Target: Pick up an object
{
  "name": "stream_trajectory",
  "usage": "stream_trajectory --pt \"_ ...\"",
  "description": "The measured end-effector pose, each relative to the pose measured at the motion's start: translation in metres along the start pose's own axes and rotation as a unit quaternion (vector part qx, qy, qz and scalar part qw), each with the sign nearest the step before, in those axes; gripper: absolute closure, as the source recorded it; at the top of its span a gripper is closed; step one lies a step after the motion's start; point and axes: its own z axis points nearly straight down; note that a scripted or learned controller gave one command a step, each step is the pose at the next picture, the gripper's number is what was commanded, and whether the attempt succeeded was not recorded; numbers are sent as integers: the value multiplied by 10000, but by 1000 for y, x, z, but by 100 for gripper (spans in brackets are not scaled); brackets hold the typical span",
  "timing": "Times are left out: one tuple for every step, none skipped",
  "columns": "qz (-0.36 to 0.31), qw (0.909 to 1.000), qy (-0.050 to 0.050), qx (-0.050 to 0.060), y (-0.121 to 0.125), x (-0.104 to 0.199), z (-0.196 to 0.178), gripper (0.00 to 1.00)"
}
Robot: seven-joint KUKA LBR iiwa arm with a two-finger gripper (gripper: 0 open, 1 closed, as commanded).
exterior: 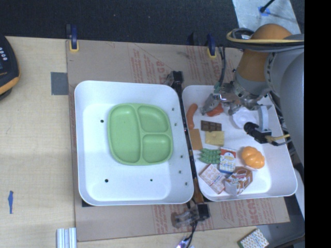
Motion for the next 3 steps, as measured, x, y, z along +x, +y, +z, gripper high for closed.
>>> stream_trajectory --pt "-20 10000 5 19 0 20 0 0" --pt "-1 10000 1 -1 0 1 0 0" --pt "-21 10000 7 16 0 19 0 0"
